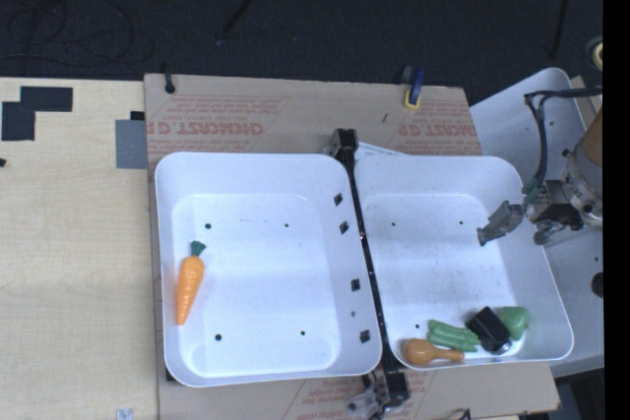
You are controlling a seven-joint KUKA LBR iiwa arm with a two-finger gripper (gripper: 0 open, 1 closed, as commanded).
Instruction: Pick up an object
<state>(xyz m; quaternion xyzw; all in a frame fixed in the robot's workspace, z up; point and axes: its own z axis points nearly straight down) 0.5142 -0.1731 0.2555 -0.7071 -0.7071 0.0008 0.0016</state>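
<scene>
Left bin [167,211]: orange carrot [188,284] lies near left wall, green top pointing up-frame. Right bin [536,221]: cluster at near right corner, with tan pear-shaped item [429,352], green pod [453,335], black block [489,329] and green item [514,318] touching one another. Gripper [522,223] over right bin's right wall, fingers spread apart, nothing between them, well apart from cluster.
</scene>
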